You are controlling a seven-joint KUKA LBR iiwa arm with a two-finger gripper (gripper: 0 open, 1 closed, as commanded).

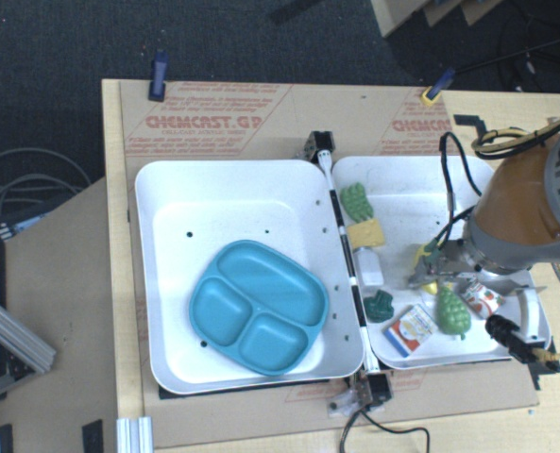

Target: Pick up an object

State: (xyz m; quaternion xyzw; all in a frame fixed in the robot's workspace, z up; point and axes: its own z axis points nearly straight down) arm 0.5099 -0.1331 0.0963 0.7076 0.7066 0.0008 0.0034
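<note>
Hand (437,274), grip hidden so I cannot tell, hovers by the bumpy green plastic fruit (452,313); next, lowering onto it.

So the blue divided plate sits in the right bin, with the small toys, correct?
Not quite. The camera view shows the blue divided plate in the left bin; the small toys, such as the green one, lie in the right bin under the arm.

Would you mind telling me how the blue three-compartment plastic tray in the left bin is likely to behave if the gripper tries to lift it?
The blue three-compartment plastic tray looks rigid and moulded, so it probably keeps its shape. Its smooth, rounded rim may slip from a two-finger pinch. Wide and shallow, it would likely tilt if gripped at one edge.
</note>
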